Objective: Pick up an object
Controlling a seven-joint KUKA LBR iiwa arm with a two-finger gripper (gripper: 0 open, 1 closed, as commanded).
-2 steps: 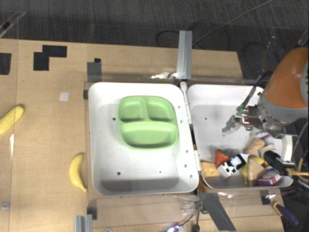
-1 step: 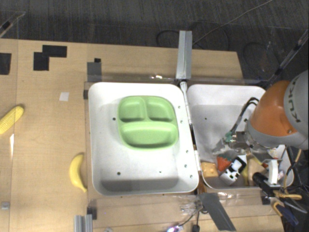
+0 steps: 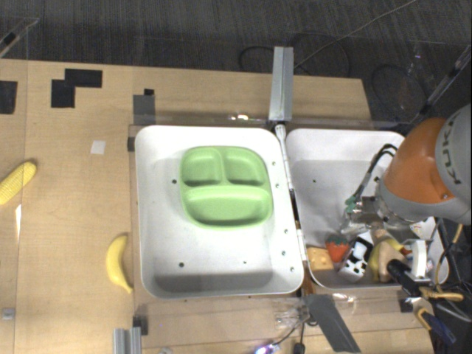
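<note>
grey two-finger gripper (image 3: 363,223) low in right white bin (image 3: 324,161), lower right of frame; small black-and-white toy (image 3: 358,257) just below it; jaw state, can't tell.

A pale green three-compartment plastic plate (image 3: 224,184) lies in the left shallow white bin (image 3: 158,257). The right white bin (image 3: 324,161) holds a tan block (image 3: 318,258), a red-orange piece (image 3: 338,251), and a black-and-white spotted toy (image 3: 359,255). A yellow banana (image 3: 118,262) and yellow corn cob (image 3: 16,183) rest on the light wooden desk (image 3: 66,234), which carries black patches (image 3: 76,85).
</note>
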